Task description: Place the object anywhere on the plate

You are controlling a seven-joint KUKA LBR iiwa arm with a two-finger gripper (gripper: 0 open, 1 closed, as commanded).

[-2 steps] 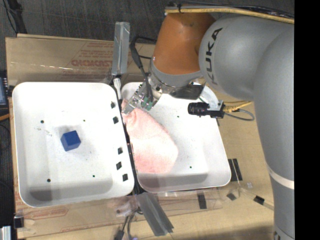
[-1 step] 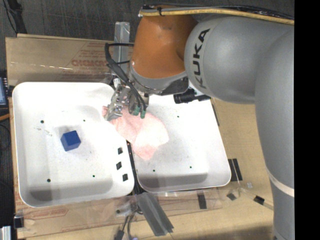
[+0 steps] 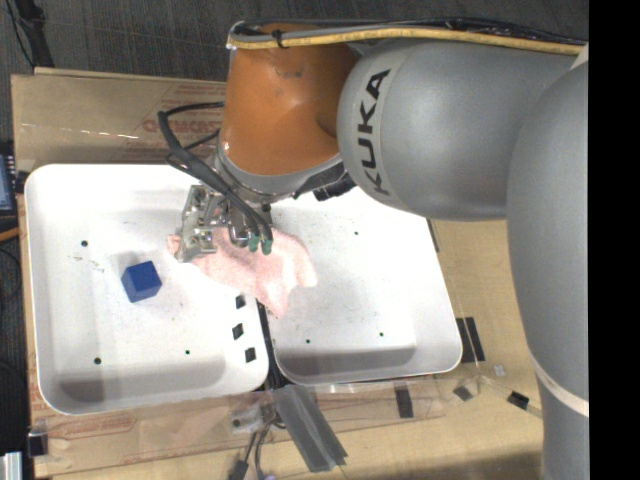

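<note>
The blue cube [image 3: 141,280] lies on the floor of the left bin [image 3: 60,268], left of centre. A pale pink plate [image 3: 285,268] lies across the seam between the two bins, with most of it on the right side. My gripper [image 3: 226,243] hangs over the plate's left edge, to the right of the cube and apart from it. It is open, with nothing between its fingers. The orange wrist band and the grey arm hide the back of both bins.
The right bin [image 3: 400,308] sits against the left one; its floor right of the plate is bare white. Brown cardboard lies under both bins. Black tape marks [image 3: 240,330] sit on the left bin's right wall near the seam.
</note>
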